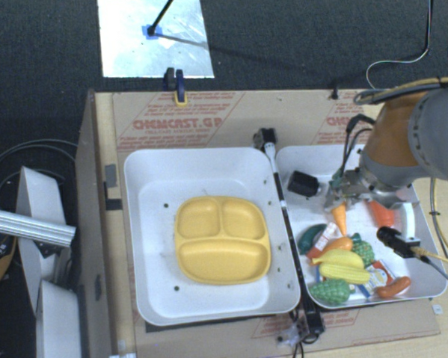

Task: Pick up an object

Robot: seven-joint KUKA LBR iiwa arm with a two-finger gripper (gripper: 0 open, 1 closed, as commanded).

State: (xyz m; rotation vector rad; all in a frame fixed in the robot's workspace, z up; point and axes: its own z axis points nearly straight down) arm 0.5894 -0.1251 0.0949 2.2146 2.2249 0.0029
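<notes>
gripper (343,194) sits low in the right bin (432,287), right of frame; i can't tell its state. orange carrot (339,219) just below it.

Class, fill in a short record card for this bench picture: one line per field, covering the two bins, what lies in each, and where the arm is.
left bin: holds a yellow divided tray, lying flat near the middle
right bin: holds a pile of toy food and a black block
toy food seen: corn cob, green broccoli-like piece, carrot, sausage
arm: reaches in from the right, over the right bin
end effector: low above the carrot, beside the black block; grip state unclear
</notes>
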